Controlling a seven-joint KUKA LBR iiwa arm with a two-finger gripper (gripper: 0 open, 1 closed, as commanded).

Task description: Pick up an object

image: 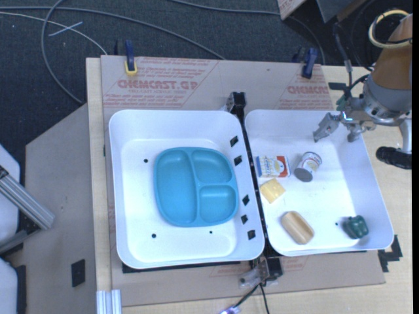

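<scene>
Small silver tin can point(308, 165) lies nearest; open, empty claw point(341, 127) should be centred above it, lowered straight, then closed

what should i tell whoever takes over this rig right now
Gripper: open, holding nothing, over the right bin's far edge.
Right bin holds a small carton, a can on its side, a yellow block, a tan bread-like piece and a green item.
Left bin holds a blue divided plate.
Done: nothing picked. Left: descend, grasp one object, lift.
</scene>
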